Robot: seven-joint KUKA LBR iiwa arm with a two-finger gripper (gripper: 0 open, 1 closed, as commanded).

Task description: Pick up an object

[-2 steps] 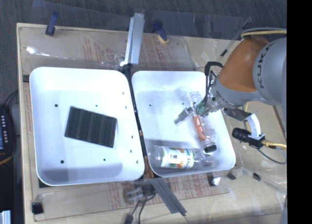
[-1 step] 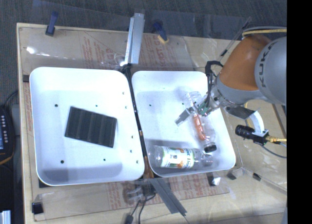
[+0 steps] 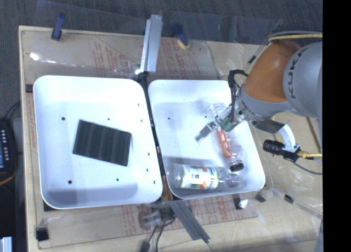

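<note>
Bottles, two of them, lie in the right bin [image 3: 164, 108]: a small clear bottle [image 3: 228, 145] with orange contents near the right wall, its long axis running from upper left to lower right, and a larger labelled bottle [image 3: 204, 177] lying crosswise along the near wall just below it. End effector [image 3: 215, 126] sits low over the same bin, just beside the small bottle's upper end, so that bottle lies down and to the right of it and looks the likelier target. Opening cannot be told from here; nothing visibly held.
</note>
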